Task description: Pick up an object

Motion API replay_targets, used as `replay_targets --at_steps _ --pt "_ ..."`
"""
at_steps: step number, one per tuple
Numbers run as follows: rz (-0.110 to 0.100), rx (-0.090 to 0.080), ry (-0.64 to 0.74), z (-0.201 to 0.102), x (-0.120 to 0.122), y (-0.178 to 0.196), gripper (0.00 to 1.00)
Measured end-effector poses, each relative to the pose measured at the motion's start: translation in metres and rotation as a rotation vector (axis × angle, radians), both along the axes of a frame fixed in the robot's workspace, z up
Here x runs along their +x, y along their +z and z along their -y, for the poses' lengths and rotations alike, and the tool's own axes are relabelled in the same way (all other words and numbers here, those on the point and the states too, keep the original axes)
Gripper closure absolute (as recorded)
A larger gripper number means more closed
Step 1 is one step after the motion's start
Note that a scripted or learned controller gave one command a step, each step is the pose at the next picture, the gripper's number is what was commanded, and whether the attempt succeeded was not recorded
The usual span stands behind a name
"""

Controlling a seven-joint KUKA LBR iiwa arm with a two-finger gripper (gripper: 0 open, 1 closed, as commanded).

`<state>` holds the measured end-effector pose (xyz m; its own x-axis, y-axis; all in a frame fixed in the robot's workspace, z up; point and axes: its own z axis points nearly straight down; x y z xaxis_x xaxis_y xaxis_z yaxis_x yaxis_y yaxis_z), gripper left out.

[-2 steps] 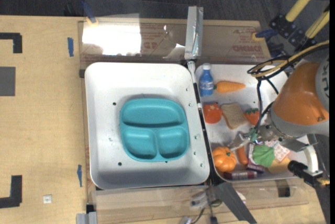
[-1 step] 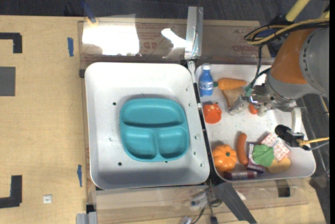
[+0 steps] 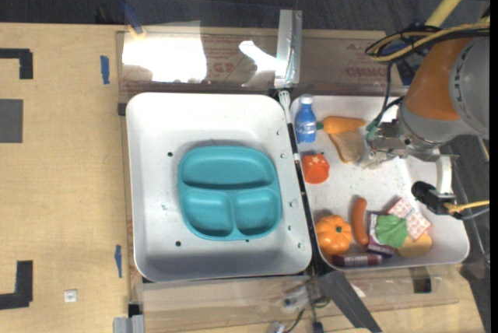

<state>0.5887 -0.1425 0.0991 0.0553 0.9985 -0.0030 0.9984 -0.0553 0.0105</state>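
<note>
**Operator:** Report bench contents, largest item first.

**Technician:** The left shallow white plastic bin (image 3: 148, 168) holds a teal three-compartment plastic tray (image 3: 229, 191), lying flat near its centre. The right shallow white plastic bin (image 3: 459, 246) holds the small objects. The grey arm with the orange band (image 3: 436, 94) reaches in from the right, above that bin's upper half.

**Operator:** Gripper status?

**Technician:** The two-finger gripper (image 3: 372, 156) sits low beside a tan bread-like piece (image 3: 348, 145). Finger spacing cannot be determined from this angle, and no object is visible between them.

**Operator:** List the pickable objects.

**Technician:** A blue-capped clear bottle (image 3: 305, 121) stands against the left wall at the top. An orange carrot-shaped toy (image 3: 341, 124) lies just right of it, touching the tan piece. A red round toy (image 3: 315, 167) sits below the bottle. An orange pumpkin toy (image 3: 334, 234) rests at the lower left corner, with a red-brown sausage toy (image 3: 359, 219) just beside it. A green leafy piece (image 3: 391, 230) and a pink-patterned packet (image 3: 411, 219) lie at the lower right.
</note>
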Motion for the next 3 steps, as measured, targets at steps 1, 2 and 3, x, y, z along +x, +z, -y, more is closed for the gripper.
replay_targets --at_steps 1,2,3 --pt "-0.002 0.0 0.0 0.0 0.0 -0.001 0.0" --pt "-0.001 0.002 0.069 0.028 0.064 -0.007 0.0" --pt "-0.017 0.013 0.171 0.053 0.08 -0.008 0.0"
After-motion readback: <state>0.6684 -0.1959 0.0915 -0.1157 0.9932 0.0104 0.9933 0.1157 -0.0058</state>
